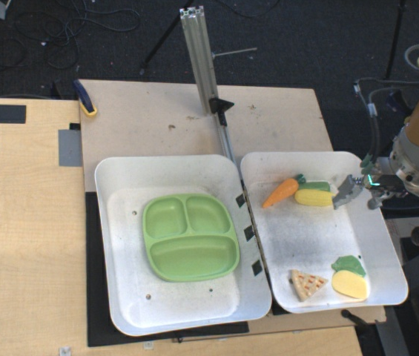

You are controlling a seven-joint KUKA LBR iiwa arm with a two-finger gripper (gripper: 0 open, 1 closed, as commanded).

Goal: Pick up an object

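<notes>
The right bin [320, 236] holds an orange toy carrot [280, 192] and a yellow corn cob with a green end [314, 196] near its far side. A pizza slice [308, 284] and a yellow fruit with a green leaf [350, 279] lie near its front right corner. My gripper [346, 190] hangs at the bin's right side, just right of the corn cob, with the grey arm reaching in from the right. A grey finger [342, 193] shows close to the cob's end, with nothing seen held.
The left bin [120, 288] holds a green divided plate [190, 236]. A metal post [201, 58] stands behind the bins. Black clips [248, 232] sit along the seam between the bins. A wooden surface lies to the left.
</notes>
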